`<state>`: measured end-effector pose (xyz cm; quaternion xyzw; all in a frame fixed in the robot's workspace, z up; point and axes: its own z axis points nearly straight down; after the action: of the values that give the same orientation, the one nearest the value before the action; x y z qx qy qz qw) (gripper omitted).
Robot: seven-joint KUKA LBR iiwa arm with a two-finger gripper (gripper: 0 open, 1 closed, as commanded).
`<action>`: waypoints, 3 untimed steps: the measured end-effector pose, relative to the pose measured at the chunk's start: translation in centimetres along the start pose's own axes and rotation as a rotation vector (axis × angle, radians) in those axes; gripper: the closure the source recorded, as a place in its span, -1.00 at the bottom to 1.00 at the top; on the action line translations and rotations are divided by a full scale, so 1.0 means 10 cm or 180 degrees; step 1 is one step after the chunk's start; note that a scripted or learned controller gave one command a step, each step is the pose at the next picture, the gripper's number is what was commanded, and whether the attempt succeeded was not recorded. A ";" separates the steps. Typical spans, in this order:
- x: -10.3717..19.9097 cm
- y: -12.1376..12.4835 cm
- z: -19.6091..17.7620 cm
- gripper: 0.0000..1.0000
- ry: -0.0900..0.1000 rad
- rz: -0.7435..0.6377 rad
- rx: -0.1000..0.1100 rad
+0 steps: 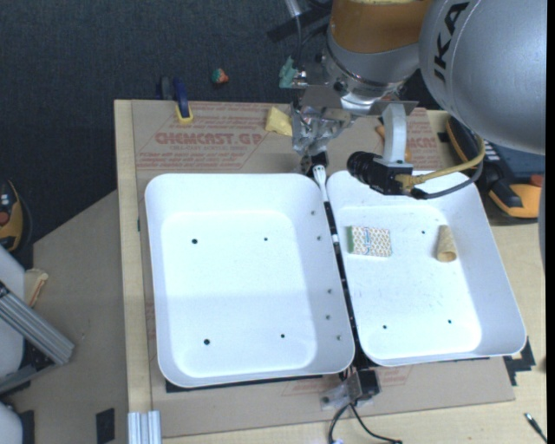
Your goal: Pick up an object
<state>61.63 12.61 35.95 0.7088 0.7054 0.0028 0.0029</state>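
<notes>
We see the grey arm [490, 69] reaching in over the far right corner of the worktop [134, 347], with its orange band [373, 22] just above the wrist. The end effector [310, 143] hangs at the far edge, in line with the seam where the two white bins meet, and it shows against the brown sheet lettered "CHEMCAST" [208, 137] behind the bins. From this slanted view we cannot tell how far open it is, and we see nothing gripped in it. The left bin [160, 260] and the right bin [499, 303] sit side by side, with their inner rims touching along the middle of the worktop. Two loose things lie in the right bin, both in its far half. A small flat printed packet [370, 240], pale with green and blue markings, lies close to the bin's left wall. A tan cork-shaped piece [445, 244] lies on its side nearer the right wall, well apart from the packet. Both lie apart from the end effector, towards the near edge. On the brown sheet at the far edge, a yellowish scrap [279, 121] lies just to the left of the end effector. A blue and yellow clamp [181, 99] stands at the far left corner.
</notes>
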 end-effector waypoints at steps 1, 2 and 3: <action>0.74 -0.32 1.05 1.00 0.0000 -0.0039 0.0068; 0.13 -0.24 -0.40 1.00 0.0008 0.0001 -0.0029; 0.50 -0.55 0.43 1.00 -0.0002 -0.0024 0.0053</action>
<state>56.20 17.64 31.64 0.7062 0.7080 -0.0034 -0.0027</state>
